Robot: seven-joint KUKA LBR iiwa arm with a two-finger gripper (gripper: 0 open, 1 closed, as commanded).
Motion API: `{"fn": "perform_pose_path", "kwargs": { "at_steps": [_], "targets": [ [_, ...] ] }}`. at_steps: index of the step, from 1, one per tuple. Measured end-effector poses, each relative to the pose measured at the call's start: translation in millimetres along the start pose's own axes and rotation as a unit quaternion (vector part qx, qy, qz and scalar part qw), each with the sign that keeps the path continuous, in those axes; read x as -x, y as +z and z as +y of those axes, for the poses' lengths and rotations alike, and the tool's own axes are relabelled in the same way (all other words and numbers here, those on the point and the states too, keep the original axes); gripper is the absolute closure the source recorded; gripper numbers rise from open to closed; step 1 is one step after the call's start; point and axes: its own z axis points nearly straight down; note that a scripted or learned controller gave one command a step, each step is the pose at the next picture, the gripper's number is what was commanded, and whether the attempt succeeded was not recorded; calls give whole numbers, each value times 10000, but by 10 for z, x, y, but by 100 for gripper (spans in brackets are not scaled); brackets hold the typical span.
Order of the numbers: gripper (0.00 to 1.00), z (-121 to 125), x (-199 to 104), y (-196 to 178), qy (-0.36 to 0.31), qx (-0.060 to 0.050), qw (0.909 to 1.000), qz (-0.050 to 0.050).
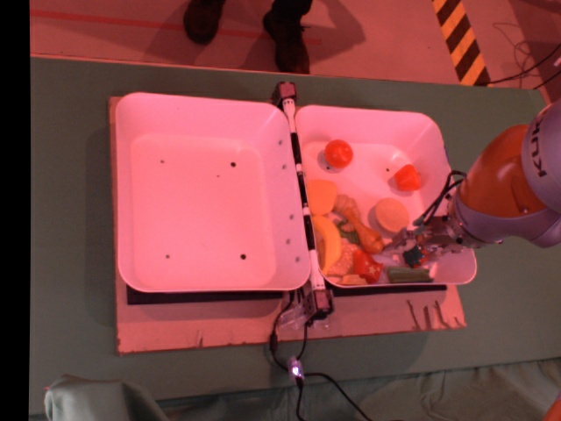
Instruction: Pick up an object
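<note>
Camera view: end effector [412, 251] low in right bin [436, 134] near green obj [409, 274]; grip state unclear, prob. blurred.

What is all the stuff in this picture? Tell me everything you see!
left bin: one, white, left on the bench.
right bin: one, white, beside it, holding the toys.
red ball: one, red-orange, far part of the right bin.
small red toy: one, red-orange, right of the ball.
round disc: one, pale orange, middle of the right bin.
toy pile: several, yellow, orange and red, near left corner of the right bin.
green piece: one, green, near edge of the right bin.
shoes: two, dark, on the floor beyond the bench.
arm: one, orange and grey, from the right.
gripper: one, low over the right bin.
</note>
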Motion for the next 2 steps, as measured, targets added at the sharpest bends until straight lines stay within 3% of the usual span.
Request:
{"fn": "perform_pose_path", "kwargs": {
  "at_steps": [1,2],
  "targets": [
    [100,28,28,-129,25,69,10000,-47],
    [100,54,12,-770,17,0,10000,-62]
  ]
}}
